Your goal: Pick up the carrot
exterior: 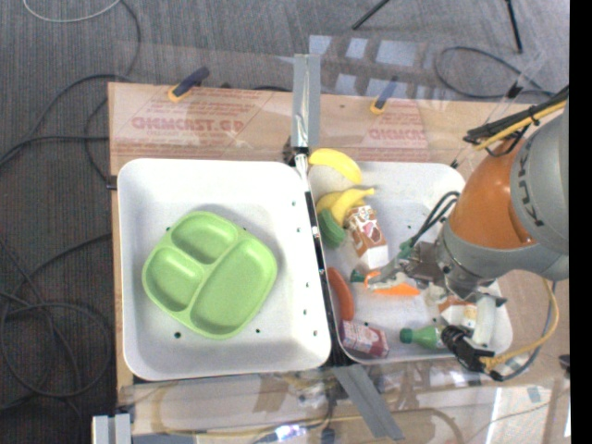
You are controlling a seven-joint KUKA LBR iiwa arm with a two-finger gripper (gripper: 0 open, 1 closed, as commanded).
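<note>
The left white bin (pixel 139 340) is holding a green divided plate (pixel 211 274). The right white bin (pixel 421 181) is carrying the arm's gripper (pixel 407 268), which is sitting just above the carrot (pixel 396 290); whether its fingers are clenched or released, I cannot tell. Two bananas (pixel 339 185) are lying at the bin's far left corner, and the small orange carrot is lying near the bin's middle.

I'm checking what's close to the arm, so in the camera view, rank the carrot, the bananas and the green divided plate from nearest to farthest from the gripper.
Measured from the gripper:
1. carrot, right beside it in the right bin.
2. bananas, at that bin's far left corner.
3. green divided plate, across in the left bin.
</note>
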